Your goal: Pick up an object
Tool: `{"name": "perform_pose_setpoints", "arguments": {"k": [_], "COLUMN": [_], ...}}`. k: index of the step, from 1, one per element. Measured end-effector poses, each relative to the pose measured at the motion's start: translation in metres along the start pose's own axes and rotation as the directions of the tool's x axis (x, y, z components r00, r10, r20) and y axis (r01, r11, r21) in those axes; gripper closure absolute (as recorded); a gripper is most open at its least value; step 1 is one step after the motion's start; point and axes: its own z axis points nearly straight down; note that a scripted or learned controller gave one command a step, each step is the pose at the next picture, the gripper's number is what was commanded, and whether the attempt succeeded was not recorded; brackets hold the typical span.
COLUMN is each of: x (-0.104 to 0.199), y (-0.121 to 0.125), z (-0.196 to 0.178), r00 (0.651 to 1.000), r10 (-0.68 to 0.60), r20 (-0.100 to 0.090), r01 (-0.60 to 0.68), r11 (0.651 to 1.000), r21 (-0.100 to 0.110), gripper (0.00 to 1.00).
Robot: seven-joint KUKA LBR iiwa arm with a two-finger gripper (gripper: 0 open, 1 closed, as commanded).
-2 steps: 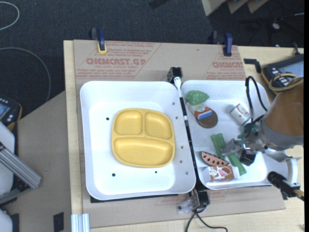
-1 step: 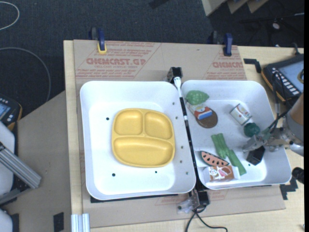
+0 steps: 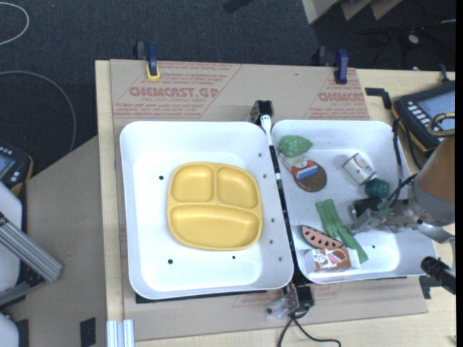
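Just left of the gripper [image 3: 365,215], in the right bin [image 3: 376,132], lies the thing we judge most within reach: a green strip [image 3: 338,226] like a toy bean pod, its long axis running from upper left to lower right. The gripper sits low over the bin floor, beside the strip's middle, and we cannot tell from this slant how its tips stand; we see nothing between them. A dark green ball [image 3: 377,189] rests just above the gripper, a white can [image 3: 358,168] beyond that. Below the strip lie a watermelon slice [image 3: 320,237] and a small printed packet [image 3: 333,259]; further up sit a brown disc [image 3: 309,176] and a green leafy piece [image 3: 294,146]. The left bin [image 3: 137,194] bears a yellow divided plate [image 3: 214,205]. We reckon a short move leftward, across the strip's narrow width, is what the pick calls for.
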Motion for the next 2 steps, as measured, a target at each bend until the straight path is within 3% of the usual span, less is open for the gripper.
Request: {"name": "perform_pose_setpoints", "arguments": {"k": [1, 2], "x": [0.013, 0.012], "y": [-0.002, -0.002], "z": [0.003, -0.007], "r00": [1.0, 1.0], "r10": [-0.003, -0.001], "r20": [-0.007, -0.005], "r01": [0.003, 0.001], "r11": [1.0, 1.0], "r21": [0.009, 0.007], "gripper": [0.0, 1.0]}}
